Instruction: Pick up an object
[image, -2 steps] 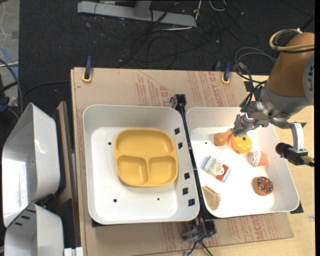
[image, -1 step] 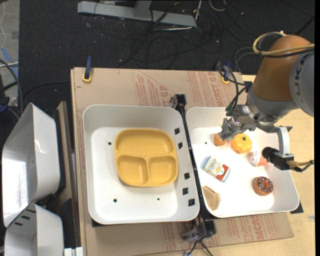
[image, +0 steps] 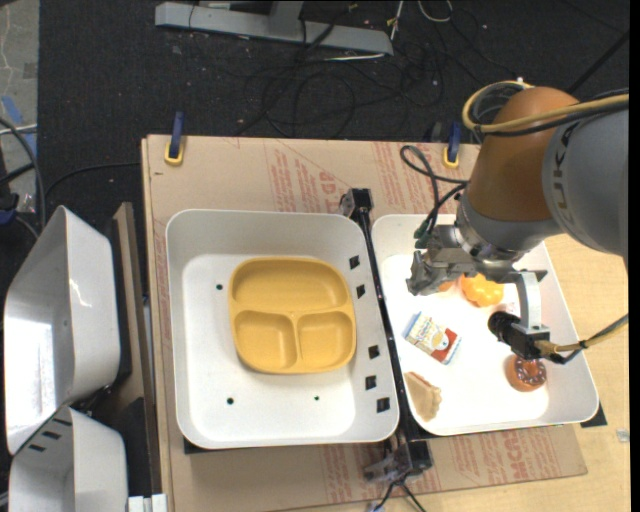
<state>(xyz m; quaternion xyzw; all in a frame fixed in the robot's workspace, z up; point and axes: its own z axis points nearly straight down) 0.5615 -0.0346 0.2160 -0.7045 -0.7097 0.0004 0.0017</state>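
Sitting in left bin (image: 200, 300): a yellow divided tray (image: 293, 313).
Lying in right bin (image: 570, 400): small carton (image: 432, 337), tan wedge (image: 424, 395), orange piece (image: 481, 291), brown disc (image: 525, 373).
Gripper (image: 432, 272): hovering beside the orange piece; grip state is staying unclear.

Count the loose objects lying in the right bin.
4 visible: a yellow-orange piece beside the gripper, a small carton mid-bin, a brown round item toward the right, and a tan piece at the near left corner. The arm may hide more.
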